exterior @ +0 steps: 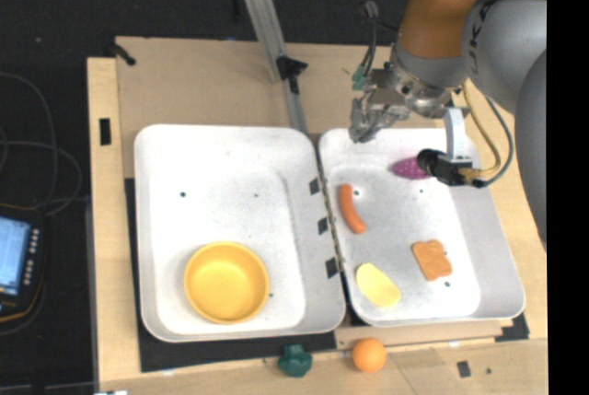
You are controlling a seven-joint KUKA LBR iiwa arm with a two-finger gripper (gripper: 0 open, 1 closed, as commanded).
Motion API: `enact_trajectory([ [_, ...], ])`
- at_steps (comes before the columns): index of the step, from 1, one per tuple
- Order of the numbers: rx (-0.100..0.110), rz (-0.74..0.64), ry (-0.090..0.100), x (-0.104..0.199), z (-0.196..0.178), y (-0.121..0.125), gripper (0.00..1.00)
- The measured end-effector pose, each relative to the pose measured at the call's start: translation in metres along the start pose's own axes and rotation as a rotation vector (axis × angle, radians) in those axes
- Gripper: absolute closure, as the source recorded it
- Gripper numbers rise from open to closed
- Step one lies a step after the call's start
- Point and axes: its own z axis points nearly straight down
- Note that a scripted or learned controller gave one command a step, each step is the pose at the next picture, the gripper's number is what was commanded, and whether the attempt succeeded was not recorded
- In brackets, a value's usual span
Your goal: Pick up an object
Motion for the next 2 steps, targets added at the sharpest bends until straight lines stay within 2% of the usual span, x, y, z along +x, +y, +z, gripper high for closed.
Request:
enact_trajectory([
  [1, 0.002, -0.001, -0.001, 0.049, 0.012, -0.003, 1.00],
  [2, -0.001, -0.002, 0.000, 0.092, 0.011, 0.006, 1.00],
])
